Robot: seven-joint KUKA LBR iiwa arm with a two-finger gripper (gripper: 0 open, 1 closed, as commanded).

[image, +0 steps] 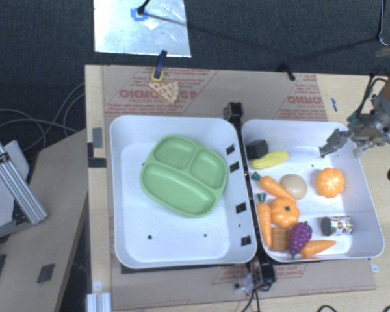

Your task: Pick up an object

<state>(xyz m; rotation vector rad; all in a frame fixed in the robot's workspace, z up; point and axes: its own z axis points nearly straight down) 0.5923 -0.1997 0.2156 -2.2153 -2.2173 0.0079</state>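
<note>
The right bin [370, 203] holds several toy foods. Among them are a yellow corn cob [270, 159], a black block [256, 149], a beige egg-like ball [294, 186], an orange [330, 182], a small pumpkin [285, 212], purple grapes [299, 236], carrots [271, 187] and a small can [338, 225]. My gripper [346, 145] hangs over the bin's far right corner, above and just behind the orange. Its two fingers are spread open with nothing between them.
The left bin [133, 239] holds a green divided plate [184, 174]. A black clamp strip [247, 194] runs between the bins. Behind the bins, on the cardboard, lie a small wedge-shaped item [165, 90] and a silver sheet [142, 17].
</note>
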